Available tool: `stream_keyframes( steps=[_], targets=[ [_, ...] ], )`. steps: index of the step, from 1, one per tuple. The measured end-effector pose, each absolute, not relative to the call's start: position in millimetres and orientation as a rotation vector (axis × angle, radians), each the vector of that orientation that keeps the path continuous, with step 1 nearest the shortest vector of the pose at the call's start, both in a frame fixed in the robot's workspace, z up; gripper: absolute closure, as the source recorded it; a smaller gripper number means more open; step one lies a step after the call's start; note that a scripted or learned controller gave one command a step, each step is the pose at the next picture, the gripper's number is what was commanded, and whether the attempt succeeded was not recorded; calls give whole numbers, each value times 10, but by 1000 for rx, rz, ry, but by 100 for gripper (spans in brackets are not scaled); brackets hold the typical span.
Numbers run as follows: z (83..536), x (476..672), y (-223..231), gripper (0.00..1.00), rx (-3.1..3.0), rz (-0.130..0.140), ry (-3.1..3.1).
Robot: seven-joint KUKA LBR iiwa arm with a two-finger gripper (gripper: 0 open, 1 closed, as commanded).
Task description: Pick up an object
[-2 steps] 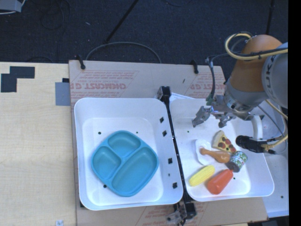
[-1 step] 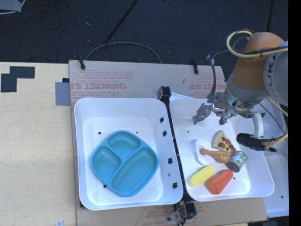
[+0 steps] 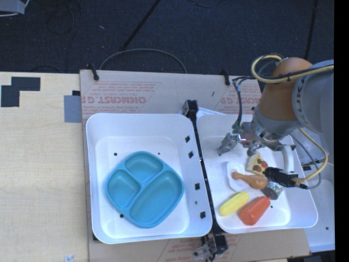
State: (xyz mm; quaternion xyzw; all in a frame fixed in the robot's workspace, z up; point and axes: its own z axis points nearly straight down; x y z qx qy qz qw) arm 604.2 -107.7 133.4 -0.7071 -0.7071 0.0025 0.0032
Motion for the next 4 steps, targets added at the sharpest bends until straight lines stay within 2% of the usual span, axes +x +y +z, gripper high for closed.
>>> stream_keyframes(
  steps=[1, 2, 3, 4],
  targets=[
    [845, 6032, -1064, 0, -2218, 6, -2217],
    [971, 6037, -1074, 100, -2222, 5, -2214],
    [1521, 5944, -1123, 100, -2225, 1, -2215],
    [1955, 5933, -1198, 100, -2229, 0, -2214]
  ],
)
